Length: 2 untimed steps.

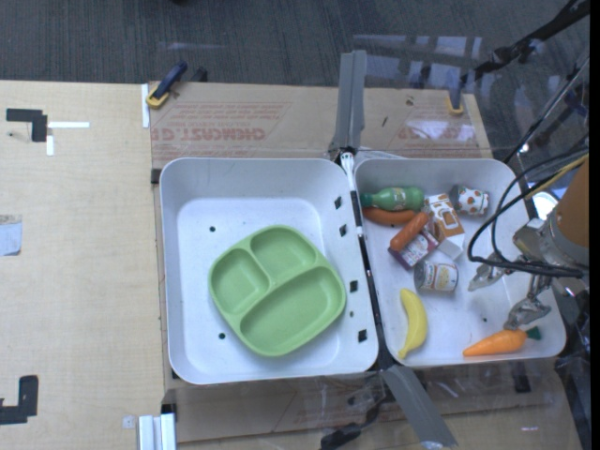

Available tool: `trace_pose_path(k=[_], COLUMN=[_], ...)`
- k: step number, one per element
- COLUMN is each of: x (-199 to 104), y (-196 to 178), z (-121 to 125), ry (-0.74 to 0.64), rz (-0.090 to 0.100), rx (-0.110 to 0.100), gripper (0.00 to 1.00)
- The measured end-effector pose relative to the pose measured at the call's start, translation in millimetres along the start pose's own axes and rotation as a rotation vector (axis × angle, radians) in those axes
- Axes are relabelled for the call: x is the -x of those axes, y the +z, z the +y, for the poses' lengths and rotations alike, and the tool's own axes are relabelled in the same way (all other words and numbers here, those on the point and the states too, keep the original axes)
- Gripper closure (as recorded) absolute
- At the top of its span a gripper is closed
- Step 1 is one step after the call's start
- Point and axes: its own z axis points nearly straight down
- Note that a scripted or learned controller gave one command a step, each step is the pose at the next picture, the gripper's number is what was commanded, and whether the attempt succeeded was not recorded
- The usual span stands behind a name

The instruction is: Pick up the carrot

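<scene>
1. Bench top (75, 251): pale wood, far left of the gripper, with black brackets and tape marks on it.
2. Left bin (178, 279): shallow, white, well to the left of the gripper.
3. Green plate (277, 291): three compartments, lying flat in the left bin, tilted diagonally, well apart from the gripper.
4. Right bin (487, 172): white, touching the left bin along the middle seam; the gripper hangs over its right side.
5. Banana (412, 322): yellow, left of the gripper and a bit nearer the front, close to the bin's left wall.
6. Green bottle (394, 198): lying on its side, up and left of the gripper, at the back of the right bin.
7. Hot dog (389, 217): just in front of the bottle, up-left of the gripper.
8. Small packets (427, 237): red, white and orange, a jumbled pile, left and behind the gripper.
9. Small can (437, 276): left of the gripper, near it, on its side.
10. Carrot (497, 343): orange, green stub at its right end, lying in the front right corner of the right bin, just below the gripper, tip pointing left.
11. Gripper (527, 312): coming in from the right, fingers pointing down toward the carrot's stub end. Spread of fingers: cannot tell, too blurry. Nothing seen held between them.
12. Black cables (506, 204): looping behind and above the gripper.
</scene>
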Motion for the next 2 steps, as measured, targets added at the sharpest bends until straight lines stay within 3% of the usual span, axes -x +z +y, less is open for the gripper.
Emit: trace_pose_path(k=[1, 2], x=[5.3, -0.2], y=[-160.0, -9.5], z=[-5.3, 3.4], ry=[0.010, 0.064], rz=[0.004, 0.006], rx=[0.001, 0.003], gripper=[0.00, 0.00])
